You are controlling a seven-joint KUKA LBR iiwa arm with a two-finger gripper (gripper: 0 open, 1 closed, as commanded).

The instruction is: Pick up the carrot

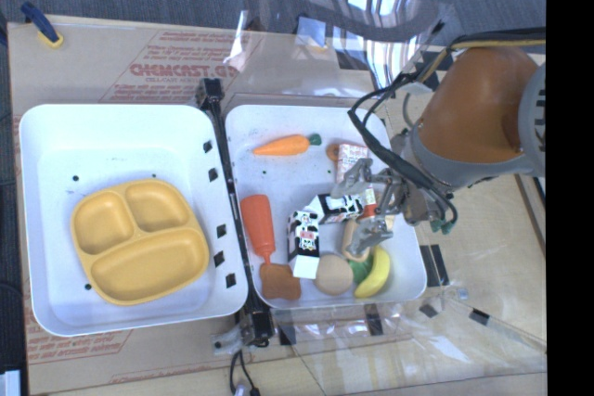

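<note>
The carrot (pixel 281 145) lies on its side in the upper part of the right bin (pixel 243 127), orange body pointing toward the frame's left and its green top toward the right, with bare white floor around it. The gripper (pixel 368 220) hangs well apart from it, down in the lower right of that bin over a crowd of toys: a black-and-white carton (pixel 303 235), a beige egg-shaped piece (pixel 332 274), a banana (pixel 373 274) and a small packet (pixel 349 155) near the right wall. Whether the pincer is spread or closed I cannot tell, since cables and the wrist housing blur it, and nothing is plainly seen between its tips. The main risk, as I judge it, is a grab in the wrong place: descending here would catch the clutter, not the target. A second risk is confusion with the orange bottle (pixel 259 225) at the bin's left side (similar colour, similar length). Even over the right spot, the tapered body could roll or squirt out of a pinch placed near its thin end. The yellow divided plate (pixel 139 241) in the left bin (pixel 56 130) is out of the way.
</note>
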